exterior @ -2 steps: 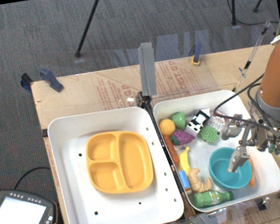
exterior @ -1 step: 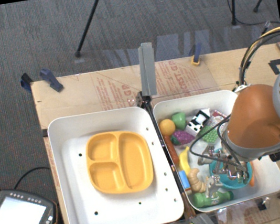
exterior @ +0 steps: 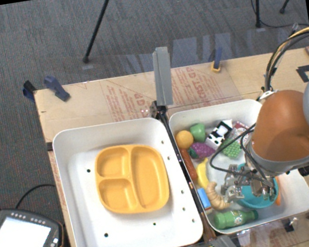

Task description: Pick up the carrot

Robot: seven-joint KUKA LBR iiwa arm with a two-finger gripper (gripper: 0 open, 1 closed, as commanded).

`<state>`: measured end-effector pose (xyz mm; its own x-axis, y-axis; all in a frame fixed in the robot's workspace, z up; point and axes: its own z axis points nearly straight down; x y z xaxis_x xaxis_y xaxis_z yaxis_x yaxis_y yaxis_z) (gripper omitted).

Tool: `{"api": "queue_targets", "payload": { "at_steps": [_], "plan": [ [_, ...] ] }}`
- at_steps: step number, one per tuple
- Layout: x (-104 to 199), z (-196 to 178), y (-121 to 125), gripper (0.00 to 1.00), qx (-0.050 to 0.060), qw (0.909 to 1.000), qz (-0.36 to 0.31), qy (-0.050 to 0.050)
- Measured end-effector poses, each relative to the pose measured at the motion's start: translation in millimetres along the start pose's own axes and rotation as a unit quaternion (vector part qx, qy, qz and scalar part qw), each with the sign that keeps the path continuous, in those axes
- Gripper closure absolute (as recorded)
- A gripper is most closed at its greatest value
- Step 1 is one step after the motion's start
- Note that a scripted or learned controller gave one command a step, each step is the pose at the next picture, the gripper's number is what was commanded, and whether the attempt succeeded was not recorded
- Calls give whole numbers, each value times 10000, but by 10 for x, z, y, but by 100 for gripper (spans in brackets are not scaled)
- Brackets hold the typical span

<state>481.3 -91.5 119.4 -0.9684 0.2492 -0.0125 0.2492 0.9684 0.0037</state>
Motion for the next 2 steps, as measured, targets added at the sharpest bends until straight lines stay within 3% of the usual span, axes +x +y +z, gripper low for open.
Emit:
{"api": "queue_targets", "payload": {
  "at_steps": [1,2],
  "plan": [
    [-422,-1162,-743,100,23,10000,16,7],
    [-38,-688,104,100,7,9999,-38,95]
  ]
}}
